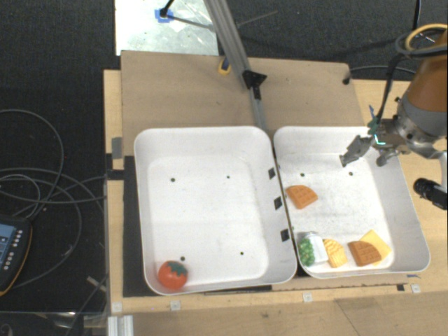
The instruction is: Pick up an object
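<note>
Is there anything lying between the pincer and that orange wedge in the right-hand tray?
No. The camera view shows just bare white tray floor between the pincer and the orange wedge.

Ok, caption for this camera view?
Gripper hovers over right white bin of toy food; red tomato in left white bin.

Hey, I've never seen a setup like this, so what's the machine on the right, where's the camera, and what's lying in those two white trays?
One camera looks down at a slant on a bench. The grey and orange machine is a robot arm reaching in from the right; its gripper hangs over the right bin, holding nothing. That bin contains a waffle-like piece alone, and at its near edge a green and white item, a yellow piece and an orange-brown wedge with yellow. The left bin has a red tomato in its near corner.
</note>
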Motion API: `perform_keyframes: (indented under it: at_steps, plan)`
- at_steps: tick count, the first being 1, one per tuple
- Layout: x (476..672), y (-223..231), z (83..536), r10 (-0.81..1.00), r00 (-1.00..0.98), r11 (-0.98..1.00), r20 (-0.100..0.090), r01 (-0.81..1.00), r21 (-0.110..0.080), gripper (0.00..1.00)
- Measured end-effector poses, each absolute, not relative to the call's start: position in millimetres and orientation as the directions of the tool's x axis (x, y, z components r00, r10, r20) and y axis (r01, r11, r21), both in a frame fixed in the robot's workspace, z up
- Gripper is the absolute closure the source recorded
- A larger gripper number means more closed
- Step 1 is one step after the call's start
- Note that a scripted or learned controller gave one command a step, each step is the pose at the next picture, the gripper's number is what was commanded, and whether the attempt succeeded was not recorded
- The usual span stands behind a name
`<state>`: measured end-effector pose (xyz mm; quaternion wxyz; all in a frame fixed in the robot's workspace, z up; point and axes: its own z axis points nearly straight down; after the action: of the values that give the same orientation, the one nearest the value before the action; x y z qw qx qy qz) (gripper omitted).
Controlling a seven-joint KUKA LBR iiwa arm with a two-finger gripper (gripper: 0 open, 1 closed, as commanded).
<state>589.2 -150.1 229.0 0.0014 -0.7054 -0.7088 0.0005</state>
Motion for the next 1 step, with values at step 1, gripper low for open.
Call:
perform_keyframes:
  at_steps: [1]
  plan:
    - [590.0,-150.2,231.2,1.000,-0.004,0.004,0.000,1.000,0.001,0.00]
